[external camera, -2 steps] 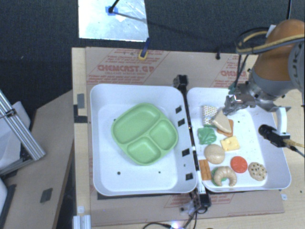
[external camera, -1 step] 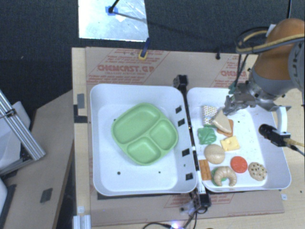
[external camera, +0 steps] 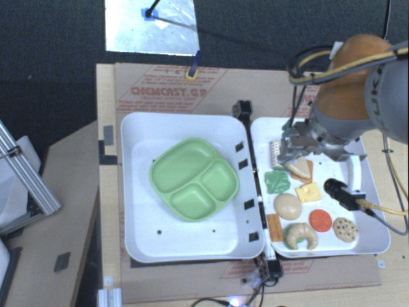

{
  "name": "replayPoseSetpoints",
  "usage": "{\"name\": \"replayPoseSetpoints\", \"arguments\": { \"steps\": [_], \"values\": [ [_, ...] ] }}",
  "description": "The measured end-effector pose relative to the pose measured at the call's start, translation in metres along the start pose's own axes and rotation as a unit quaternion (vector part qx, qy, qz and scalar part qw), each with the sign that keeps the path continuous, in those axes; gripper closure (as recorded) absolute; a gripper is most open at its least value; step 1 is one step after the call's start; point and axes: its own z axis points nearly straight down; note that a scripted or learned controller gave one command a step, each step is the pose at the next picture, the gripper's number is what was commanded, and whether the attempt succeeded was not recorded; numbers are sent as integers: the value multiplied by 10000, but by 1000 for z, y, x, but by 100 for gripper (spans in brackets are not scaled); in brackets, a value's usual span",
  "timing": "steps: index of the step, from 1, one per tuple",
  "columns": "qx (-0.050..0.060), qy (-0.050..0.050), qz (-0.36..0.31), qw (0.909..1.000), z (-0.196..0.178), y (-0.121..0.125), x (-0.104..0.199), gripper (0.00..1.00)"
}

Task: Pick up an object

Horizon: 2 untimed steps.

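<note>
While the arm (external camera: 358, 88) reaches over the right bin (external camera: 374, 235), you see its gripper (external camera: 289, 151) near that bin's far left corner, jaws impossible to judge; the green plate (external camera: 193, 179) fills the left bin (external camera: 137, 171); the sandwich wedge (external camera: 301, 168) lies just beside the gripper.

Toy food pieces lie scattered flat across the right bin (external camera: 374, 238). A sandwich wedge (external camera: 301, 169) sits at the far side of the group, with a green leafy piece (external camera: 277, 181) just to its left and a yellow cheese square (external camera: 308, 192) just near of it. A tan bun (external camera: 287, 206) lies mid-bin. Along the near edge sit an orange cracker (external camera: 274, 227), a croissant (external camera: 301, 235), a red tomato slice (external camera: 320, 220) and a chocolate-chip cookie (external camera: 345, 229).
</note>
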Motion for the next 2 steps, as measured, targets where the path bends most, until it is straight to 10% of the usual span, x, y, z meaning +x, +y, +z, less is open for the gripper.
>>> {"name": "replayPoseSetpoints", "arguments": {
  "steps": [2],
  "values": [
    [-2, 1, -3, 10000, 9, -18, 109, 100]
  ]
}}
